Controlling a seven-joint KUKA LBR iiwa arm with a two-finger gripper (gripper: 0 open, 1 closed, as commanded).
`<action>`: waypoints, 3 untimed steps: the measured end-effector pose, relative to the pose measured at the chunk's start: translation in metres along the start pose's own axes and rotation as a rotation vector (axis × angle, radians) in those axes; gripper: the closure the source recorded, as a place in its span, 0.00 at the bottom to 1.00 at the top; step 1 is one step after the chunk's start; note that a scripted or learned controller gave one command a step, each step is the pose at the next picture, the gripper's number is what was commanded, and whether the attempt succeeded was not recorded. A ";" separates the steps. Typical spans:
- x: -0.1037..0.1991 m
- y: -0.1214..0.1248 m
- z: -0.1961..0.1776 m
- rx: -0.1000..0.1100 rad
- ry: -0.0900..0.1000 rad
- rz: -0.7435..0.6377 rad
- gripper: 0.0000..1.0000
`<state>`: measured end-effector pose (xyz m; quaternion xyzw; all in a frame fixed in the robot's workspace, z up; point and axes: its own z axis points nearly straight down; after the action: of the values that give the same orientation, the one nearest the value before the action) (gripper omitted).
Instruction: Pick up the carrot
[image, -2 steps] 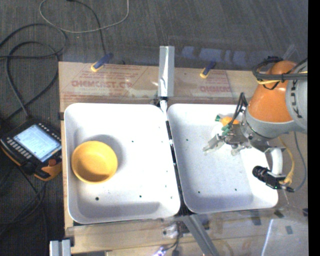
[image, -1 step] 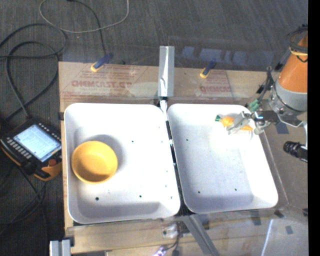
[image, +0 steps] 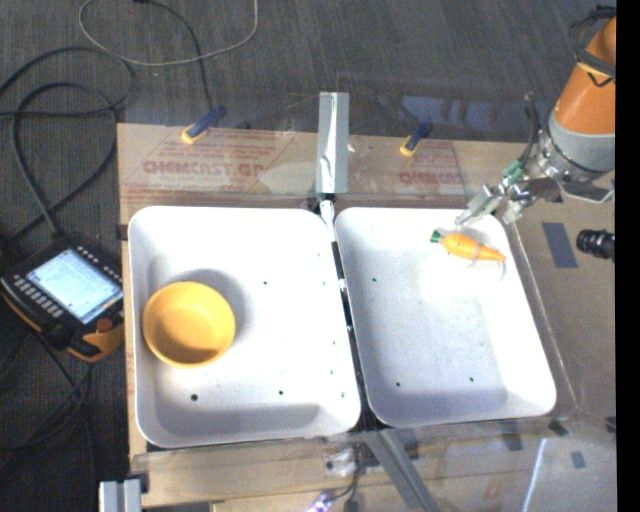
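Observation:
An orange carrot (image: 472, 248) with a small green top lies in the right bin (image: 450, 390), near its far right corner, green end pointing left. My gripper (image: 497, 206) hangs just above and behind the carrot, over the bin's far right rim. Its two thin fingers stand apart, open, with nothing between them. The carrot rests on the bin floor, apart from the fingertips. Above the wrist I see the arm's orange band (image: 590, 95) at the top right.
A yellow bowl (image: 190, 322) sits in the left bin (image: 260, 400), at its left side. A vertical grey strip (image: 333, 150) stands behind the divide between the bins. A teach pendant (image: 65, 290) and cables lie left of the bench.

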<state>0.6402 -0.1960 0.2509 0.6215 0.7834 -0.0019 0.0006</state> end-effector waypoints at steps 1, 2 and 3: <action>-0.033 0.020 0.094 0.000 0.000 -0.074 0.00; -0.027 0.029 0.135 -0.015 0.005 -0.471 0.00; -0.027 0.030 0.142 -0.013 0.006 -0.819 0.00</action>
<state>0.6751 -0.2164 0.1092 0.2582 0.9661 0.0048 0.0017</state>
